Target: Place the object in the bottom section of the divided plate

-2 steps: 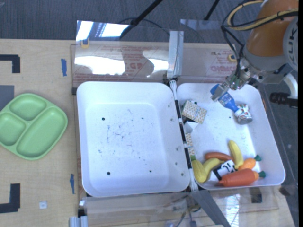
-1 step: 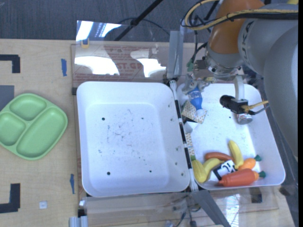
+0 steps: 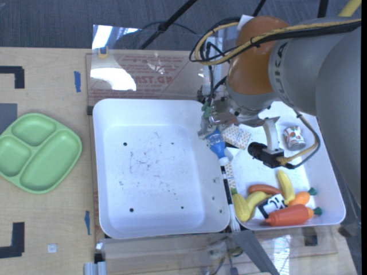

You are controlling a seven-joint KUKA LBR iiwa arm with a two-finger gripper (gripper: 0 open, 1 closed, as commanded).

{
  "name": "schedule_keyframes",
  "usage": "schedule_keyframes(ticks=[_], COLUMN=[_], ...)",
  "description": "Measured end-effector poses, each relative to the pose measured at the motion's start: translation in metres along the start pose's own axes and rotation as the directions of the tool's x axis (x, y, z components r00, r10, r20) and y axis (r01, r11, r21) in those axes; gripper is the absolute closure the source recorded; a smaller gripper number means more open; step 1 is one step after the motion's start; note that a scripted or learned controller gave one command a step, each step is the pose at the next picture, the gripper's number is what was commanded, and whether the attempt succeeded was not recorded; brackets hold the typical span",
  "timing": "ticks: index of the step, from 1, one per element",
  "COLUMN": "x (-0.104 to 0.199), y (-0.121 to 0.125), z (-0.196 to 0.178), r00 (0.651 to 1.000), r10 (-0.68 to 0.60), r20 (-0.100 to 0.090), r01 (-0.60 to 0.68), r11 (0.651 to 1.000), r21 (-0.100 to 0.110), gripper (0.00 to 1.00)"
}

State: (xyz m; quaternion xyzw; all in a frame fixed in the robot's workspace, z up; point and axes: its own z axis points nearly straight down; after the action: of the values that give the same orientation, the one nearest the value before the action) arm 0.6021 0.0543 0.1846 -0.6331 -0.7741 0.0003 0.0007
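Note:
The green divided plate [image 3: 38,152] lies on the wooden bench at the far left, outside the bins; its large bottom section [image 3: 50,164] has nothing in it. My gripper [image 3: 211,128] hangs low over the ridge between the two bins, near their far ends. Directly under it, a blue and white tube-like object [image 3: 218,149] slants down along the ridge toward the front. Its upper end meets the gripper's tip, but whether it is gripped cannot be made out.
The left bin [image 3: 114,125] lies between the gripper and the plate. The right bin [image 3: 327,176] holds a patterned packet [image 3: 236,135], a small white and red can [image 3: 293,136], two yellow bananas [image 3: 246,205], carrots [image 3: 289,213] and a red piece [image 3: 264,189].

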Motion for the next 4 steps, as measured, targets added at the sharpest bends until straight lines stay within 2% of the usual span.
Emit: schedule_keyframes(ticks=[1, 2, 3, 4], x=[0.027, 0.008, 0.089, 0.089], y=[0.003, -0.005, 0.001, 0.001], z=[0.041, -0.013, 0.031, 0.03], r00=[0.989, 0.965, 0.947, 0.947], r10=[0.15, 0.263, 0.321, 0.321], r20=[0.0, 0.001, 0.0, 0.0], r01=[-0.15, -0.263, -0.321, -0.321], r11=[0.989, 0.965, 0.947, 0.947], r21=[-0.003, -0.002, 0.003, 0.003], gripper=[1.0, 1.0, 1.0, 0.0])
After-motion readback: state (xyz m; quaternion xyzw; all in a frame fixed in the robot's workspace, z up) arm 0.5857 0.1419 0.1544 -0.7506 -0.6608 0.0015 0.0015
